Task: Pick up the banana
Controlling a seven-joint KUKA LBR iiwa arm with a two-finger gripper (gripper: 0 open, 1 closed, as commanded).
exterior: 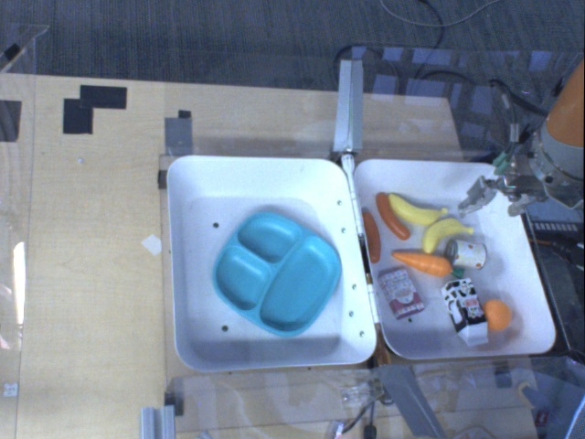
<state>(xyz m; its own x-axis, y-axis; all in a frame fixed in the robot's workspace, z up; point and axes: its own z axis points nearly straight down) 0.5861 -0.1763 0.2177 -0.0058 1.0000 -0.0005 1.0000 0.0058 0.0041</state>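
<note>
Wooden bench (91, 245) (two white bins (183, 273)); grey carpet (228, 16) beyond.

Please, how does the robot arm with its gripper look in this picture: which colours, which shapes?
The arm is grey with an orange band above the wrist. Its gripper is metallic grey, with two thin angular fingers and a small green marking near its base. Dark cables run beside it.

Blue tray (277, 273) in L bin (183, 245); carrot (423, 263), milk carton (465, 310) in R bin (539, 318).

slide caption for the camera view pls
Open gripper poised over right bin near banana; blue divided plate in left bin.
</note>
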